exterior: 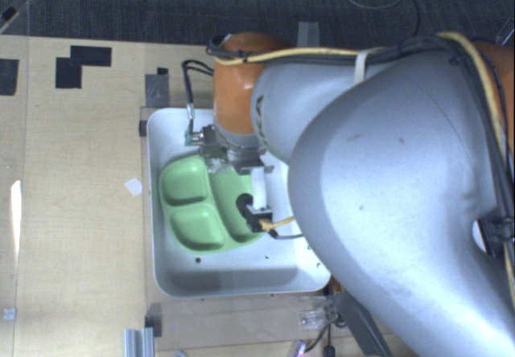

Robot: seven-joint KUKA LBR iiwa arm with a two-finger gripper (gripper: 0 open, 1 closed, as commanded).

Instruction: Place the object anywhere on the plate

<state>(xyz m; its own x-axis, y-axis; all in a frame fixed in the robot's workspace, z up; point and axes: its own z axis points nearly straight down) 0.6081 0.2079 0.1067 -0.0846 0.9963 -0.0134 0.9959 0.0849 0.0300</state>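
A green plate (187, 190) with separate compartments lies in the left white bin (165, 263), towards its left wall. My gripper (231, 164) hangs from the orange wrist band directly over the plate's right side, low and close to it. The wrist and gripper body cover the plate's right compartment, so whatever is under or in the gripper is hidden. The two left compartments of the plate hold nothing.
The bulky grey arm (386, 178) spreads across the right half of the view and hides the right bin. Bare white bin floor (233, 267) lies in front of the plate. The wooden bench (72, 211) to the left carries a small white scrap (133, 185).
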